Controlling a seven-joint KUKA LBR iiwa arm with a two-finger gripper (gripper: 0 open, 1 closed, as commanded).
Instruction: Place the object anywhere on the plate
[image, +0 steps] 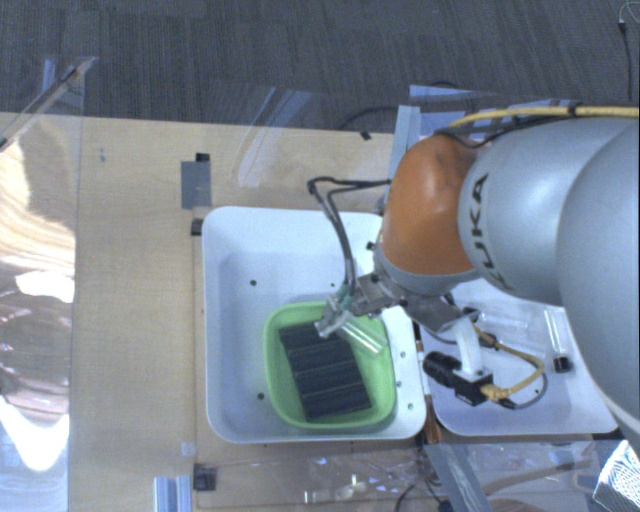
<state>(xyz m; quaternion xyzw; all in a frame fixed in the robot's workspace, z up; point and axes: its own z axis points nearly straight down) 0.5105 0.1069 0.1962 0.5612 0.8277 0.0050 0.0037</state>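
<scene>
Pincer (335, 320) low over left bin (235, 300), at upper edge of green plate (280, 335). Fingers hard to see: metal tips blur together, so cannot tell if spread or clenched. Dark ribbed object (322, 372) lies flat on plate, slanted, its upper end just under pincer tips; contact not clear. Grey arm (540, 200) with orange band (425, 215) covers right bin (520, 415). Wooden desk (120, 300) around.
</scene>
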